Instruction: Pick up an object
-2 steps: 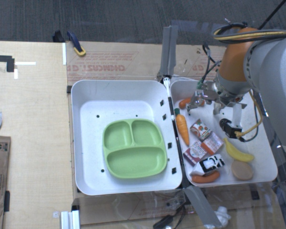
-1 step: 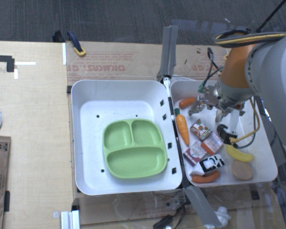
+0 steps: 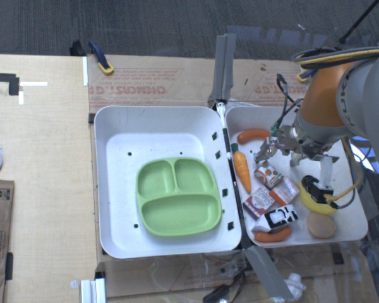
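A pale wooden bench (image 3: 38, 125) bears two white bins. The left bin (image 3: 114, 232) holds a smooth green divided plate (image 3: 178, 196), with bare floor around it. In the crowded right bin (image 3: 360, 223), the gripper (image 3: 265, 152), jaws spread and holding nothing, hangs above a tapered carrot (image 3: 241, 170), near glossy packets (image 3: 268, 177).

Grey arm (image 3: 360, 93) with an orange band, yellow and black cables.

A divided plate (image 3: 177, 196) lies in the left bin (image 3: 107, 169); a carrot (image 3: 241, 170) in the right bin (image 3: 360, 223).
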